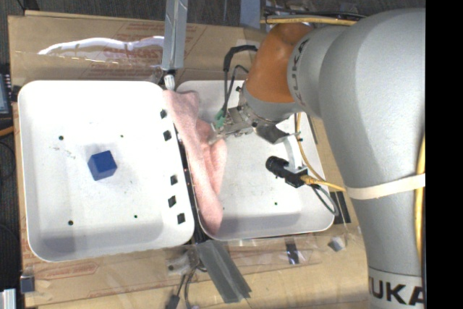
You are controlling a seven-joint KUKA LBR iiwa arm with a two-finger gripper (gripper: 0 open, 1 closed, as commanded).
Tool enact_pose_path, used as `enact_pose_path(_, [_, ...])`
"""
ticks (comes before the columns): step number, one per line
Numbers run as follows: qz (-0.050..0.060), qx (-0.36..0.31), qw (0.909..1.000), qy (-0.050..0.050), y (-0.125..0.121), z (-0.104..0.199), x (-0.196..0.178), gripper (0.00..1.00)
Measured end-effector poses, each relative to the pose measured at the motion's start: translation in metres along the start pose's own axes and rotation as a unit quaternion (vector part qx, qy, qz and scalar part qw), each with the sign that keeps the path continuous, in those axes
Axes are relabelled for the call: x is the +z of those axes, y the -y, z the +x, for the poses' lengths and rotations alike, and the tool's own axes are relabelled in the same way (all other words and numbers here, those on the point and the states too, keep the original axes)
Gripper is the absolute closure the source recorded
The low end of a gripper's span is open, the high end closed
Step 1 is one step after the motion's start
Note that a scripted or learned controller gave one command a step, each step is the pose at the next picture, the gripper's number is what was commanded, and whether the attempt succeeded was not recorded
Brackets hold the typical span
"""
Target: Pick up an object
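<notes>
While the pincer sits low over the upper left part of the right bin, near the middle of the frame, we cannot tell whether it is apart or together, because its tip blends into what lies under it. We see that tip right at the edge of a pink cloth, but we cannot make out whether the cloth is gripped or merely touched. The cloth is draped in a long strip down the left wall of the right bin, from the bin's upper left corner towards its lower left corner, and its upper end seems to lie over the rim shared with the neighbouring bin. Above the pincer we find the orange band at the wrist, and behind it the grey arm fills the right side of the frame. Further out, the left bin takes up the left half of the picture, and a blue cube rests alone on its floor, left of its middle and well apart from the cloth. Both bins stand on a worktop that looks brown like cardboard along the upper left of the frame.
</notes>
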State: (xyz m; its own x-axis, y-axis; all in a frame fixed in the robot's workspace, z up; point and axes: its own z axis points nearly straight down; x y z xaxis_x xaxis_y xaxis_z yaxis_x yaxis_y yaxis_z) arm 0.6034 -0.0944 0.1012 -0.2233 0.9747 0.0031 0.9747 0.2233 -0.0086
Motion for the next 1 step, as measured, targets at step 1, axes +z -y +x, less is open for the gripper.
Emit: enact_pose_path(1, [-0.004,-0.064,0.9979,0.002,-0.0490,0.0204,-0.1548,1.00])
